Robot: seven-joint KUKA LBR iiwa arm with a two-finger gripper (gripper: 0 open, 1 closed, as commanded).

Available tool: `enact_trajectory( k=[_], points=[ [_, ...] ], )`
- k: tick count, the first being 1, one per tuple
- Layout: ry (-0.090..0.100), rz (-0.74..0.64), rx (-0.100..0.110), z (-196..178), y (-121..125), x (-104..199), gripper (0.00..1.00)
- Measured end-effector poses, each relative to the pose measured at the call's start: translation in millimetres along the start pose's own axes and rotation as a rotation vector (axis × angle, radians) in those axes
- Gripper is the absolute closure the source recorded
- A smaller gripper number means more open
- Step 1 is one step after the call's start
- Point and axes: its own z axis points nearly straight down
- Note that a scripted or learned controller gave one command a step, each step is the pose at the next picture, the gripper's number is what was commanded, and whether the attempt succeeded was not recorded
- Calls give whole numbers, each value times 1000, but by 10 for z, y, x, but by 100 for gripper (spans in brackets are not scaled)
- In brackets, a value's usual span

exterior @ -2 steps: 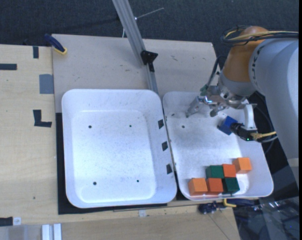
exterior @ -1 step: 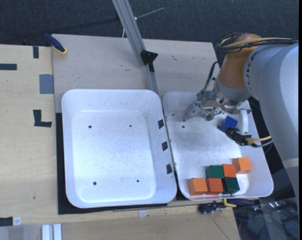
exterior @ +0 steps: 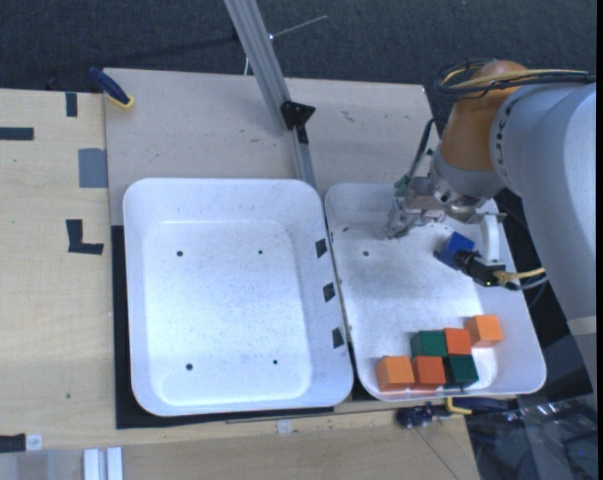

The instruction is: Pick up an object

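Several small blocks lie clustered at the near end of the right bin (exterior: 371, 288): an orange block (exterior: 394, 371) at the left, another orange block (exterior: 429, 370) beside it, a green block (exterior: 430, 343) behind them, and a further orange block (exterior: 484, 328) at the right. My gripper (exterior: 398, 224) hangs over the far end of the same bin, well apart from the blocks. Nothing shows beneath it but the bin's bare floor. A blue part (exterior: 458, 247) sticks out on the arm's wrist.
The left bin (exterior: 141, 268) lies beside the right one, with a raised rim between them. A slanted metal pole (exterior: 266, 63) rises behind the bins. A blue and yellow clamp (exterior: 111, 86) lies at the bench's far left corner.
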Motion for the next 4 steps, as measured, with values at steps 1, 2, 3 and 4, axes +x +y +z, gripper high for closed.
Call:
enact_trajectory(
  k=[1,2,3,4],
  points=[
    [0,2,-7,-594,87,43,100],
    [0,1,-8,-1236,105,64,100],
    [0,2,-7,-1652,115,68,100],
    [2,-2,0,-1489,64,614,100]
  ],
)
